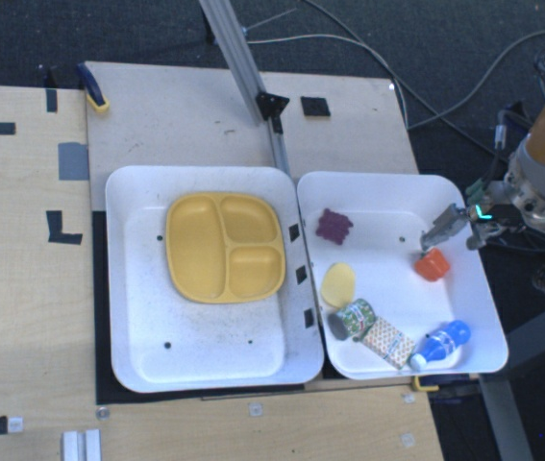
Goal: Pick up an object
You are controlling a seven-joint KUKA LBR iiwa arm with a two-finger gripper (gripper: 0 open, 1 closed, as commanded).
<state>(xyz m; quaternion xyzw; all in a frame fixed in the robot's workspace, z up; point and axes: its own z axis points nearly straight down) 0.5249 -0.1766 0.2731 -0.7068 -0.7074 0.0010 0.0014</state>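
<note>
One orange object (433,266) lies in the right bin (387,188), near its right wall and just below my pincer (455,227); its exact shape is hard to make out at this size. My pincer hangs over the bin's upper right part, fingers spread apart with nothing between them, the left finger (440,228) slanting down toward the orange object and apart from it. My wrist and arm (541,161) are cut off at the right edge of the view.

Open floor of the right bin lies left of the orange object and above it, across the bin's middle. The right wall stands close beside the object on its other side.

Further out in the same bin: a purple object (334,225) near the upper left, a yellow object (338,284) by the left wall, a green-labelled can (355,317) just below it, a patterned packet (388,342) touching the can, and a blue bottle (440,345) in the lower right corner, its cap end pale and blurred. These are all well apart from the orange object.

The left bin (137,353) bears a yellow divided plate (224,247). Both bins rest on the surface (157,104), over which a grey metal bar (238,51) slants. Cables (349,36) run across the dark floor beyond.
</note>
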